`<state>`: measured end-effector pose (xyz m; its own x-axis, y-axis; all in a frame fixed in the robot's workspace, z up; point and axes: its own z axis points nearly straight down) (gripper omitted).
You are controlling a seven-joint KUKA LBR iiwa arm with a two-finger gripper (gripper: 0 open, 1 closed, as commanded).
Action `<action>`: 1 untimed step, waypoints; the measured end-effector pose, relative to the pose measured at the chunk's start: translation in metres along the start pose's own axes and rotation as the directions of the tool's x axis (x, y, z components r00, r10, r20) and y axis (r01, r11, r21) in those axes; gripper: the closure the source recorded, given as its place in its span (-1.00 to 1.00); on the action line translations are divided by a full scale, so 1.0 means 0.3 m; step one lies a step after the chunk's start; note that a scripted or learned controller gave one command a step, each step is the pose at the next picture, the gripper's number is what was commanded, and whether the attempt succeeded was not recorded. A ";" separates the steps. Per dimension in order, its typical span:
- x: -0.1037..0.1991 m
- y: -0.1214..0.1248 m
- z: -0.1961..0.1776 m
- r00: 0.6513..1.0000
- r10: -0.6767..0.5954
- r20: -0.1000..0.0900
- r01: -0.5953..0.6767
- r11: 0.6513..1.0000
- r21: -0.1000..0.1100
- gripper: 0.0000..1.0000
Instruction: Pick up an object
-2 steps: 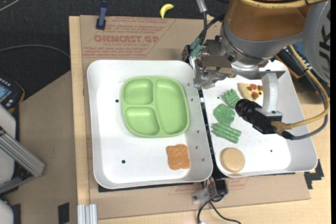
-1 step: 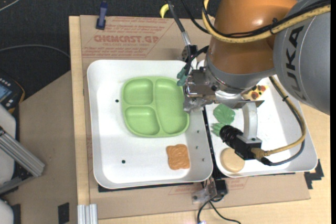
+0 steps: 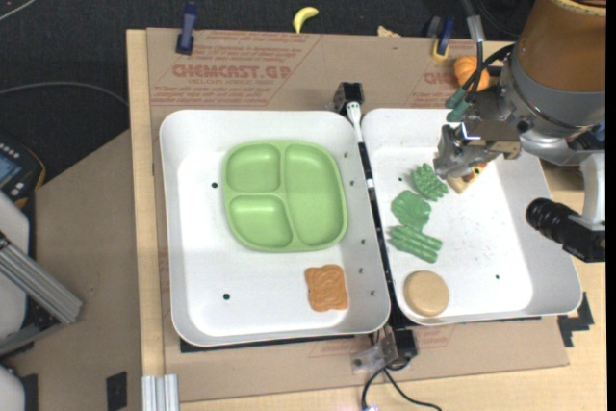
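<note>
Two bins (image 3: 183, 207) before us; our pincer (image 3: 460, 164) hovers by the green pieces (image 3: 416, 212), grip state unclear.

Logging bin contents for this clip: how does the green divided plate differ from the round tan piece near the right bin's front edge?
The green divided plate lies in the left bin; the round tan piece lies in the right bin. The plate is far larger. The plate is a rounded square split into three compartments; the tan piece is a plain disc. Both lie flat, apart from the gripper.
</note>
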<state>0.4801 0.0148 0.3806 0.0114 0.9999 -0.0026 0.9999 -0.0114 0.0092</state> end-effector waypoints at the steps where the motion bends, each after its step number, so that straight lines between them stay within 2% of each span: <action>1: -0.100 -0.007 0.290 1.000 -0.007 -0.002 0.007 1.000 0.018 1.00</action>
<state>0.4784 -0.0153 0.2935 0.0047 1.0000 -0.0009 1.0000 -0.0048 -0.0086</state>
